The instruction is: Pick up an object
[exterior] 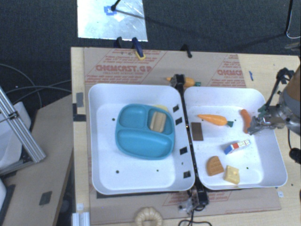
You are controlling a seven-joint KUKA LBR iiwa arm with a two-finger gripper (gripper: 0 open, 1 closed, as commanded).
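Gripper [256, 126] at the end of the arm [289, 109] hangs over the right bin [270, 173] near its right wall, just beside a small orange-red sausage-shaped piece [245, 119]; whether its fingers are parted or closed cannot be told, and nothing is seen between them. Spread across the same bin lie a toy carrot [213, 120], a dark brown rectangle [197, 131], a small red, white and blue tube [236, 146], a tan bread-like slice [215, 165] and a pale yellow cracker [231, 174]. Across the divider, the left bin [106, 173] carries a blue divided plate [143, 132] with a tan block [157, 122] in its upper right compartment.
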